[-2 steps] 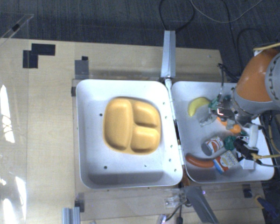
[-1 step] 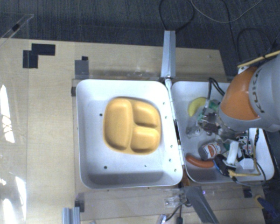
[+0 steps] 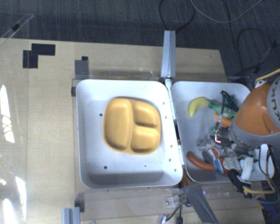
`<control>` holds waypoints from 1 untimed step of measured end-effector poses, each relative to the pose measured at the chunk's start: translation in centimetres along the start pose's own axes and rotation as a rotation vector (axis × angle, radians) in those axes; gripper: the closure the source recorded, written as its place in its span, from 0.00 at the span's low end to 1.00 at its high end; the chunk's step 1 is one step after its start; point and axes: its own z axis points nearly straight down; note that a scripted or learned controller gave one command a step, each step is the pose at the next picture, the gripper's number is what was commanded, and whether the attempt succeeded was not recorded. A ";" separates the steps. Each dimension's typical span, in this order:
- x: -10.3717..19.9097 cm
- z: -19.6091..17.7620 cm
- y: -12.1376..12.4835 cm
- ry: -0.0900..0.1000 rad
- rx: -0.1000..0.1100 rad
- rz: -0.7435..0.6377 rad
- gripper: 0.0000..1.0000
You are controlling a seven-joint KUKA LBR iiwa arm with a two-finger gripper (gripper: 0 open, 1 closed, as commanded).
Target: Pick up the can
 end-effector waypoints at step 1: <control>0.1 -1.2 0.3 0.002 -0.007 -0.003 1.00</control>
